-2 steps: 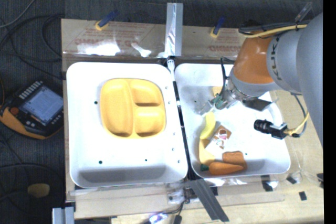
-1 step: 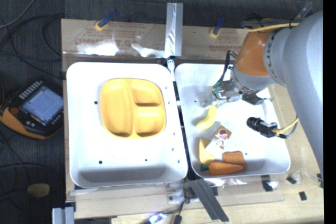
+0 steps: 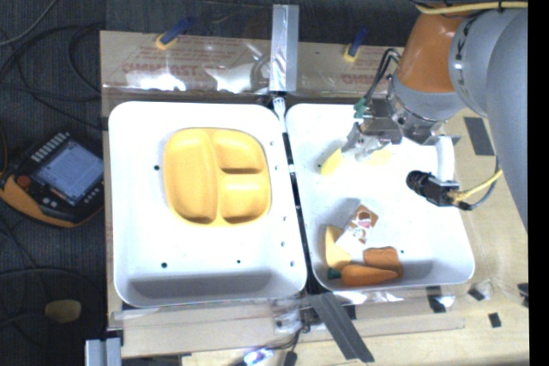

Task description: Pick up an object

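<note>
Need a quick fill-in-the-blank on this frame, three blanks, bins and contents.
1. The yellow divided tray lies in the ____ bin as the camera sees it.
2. The orange carrot-like piece lies near the right bin's ____ edge.
3. The gripper hangs over the ____ bin.

Missing words: left; front; right

The arm (image 3: 493,56) is smooth grey with an orange band (image 3: 433,56); yellow and black cables trail beside its wrist.

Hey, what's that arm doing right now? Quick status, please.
Gripper over right bin, fingers' state unclear. Yellow piece beside it. More items piled at near edge. Yellow tray in left bin.
</note>
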Robot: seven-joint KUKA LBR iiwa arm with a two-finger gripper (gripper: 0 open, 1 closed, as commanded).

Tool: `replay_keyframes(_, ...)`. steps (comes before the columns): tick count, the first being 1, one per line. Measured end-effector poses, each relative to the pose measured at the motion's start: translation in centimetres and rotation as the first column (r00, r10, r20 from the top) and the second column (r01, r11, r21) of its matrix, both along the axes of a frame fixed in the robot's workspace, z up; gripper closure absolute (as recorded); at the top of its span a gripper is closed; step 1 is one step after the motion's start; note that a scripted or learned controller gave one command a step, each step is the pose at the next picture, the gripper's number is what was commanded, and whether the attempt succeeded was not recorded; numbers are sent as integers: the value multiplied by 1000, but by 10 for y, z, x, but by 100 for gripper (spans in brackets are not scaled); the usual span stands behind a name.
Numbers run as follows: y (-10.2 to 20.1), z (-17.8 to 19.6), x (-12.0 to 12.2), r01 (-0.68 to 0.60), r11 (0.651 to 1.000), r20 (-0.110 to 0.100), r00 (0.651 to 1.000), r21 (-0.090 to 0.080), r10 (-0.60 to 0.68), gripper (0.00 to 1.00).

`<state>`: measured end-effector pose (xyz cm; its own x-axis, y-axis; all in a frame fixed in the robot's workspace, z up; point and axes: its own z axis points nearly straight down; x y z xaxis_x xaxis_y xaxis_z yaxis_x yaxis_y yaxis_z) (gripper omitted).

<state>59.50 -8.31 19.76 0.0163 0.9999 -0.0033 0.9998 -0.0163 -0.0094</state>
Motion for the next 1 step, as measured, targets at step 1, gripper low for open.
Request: replay_keyframes(1, 16, 77, -22, -10, 1000, 1, 1000, 0, 10, 100)
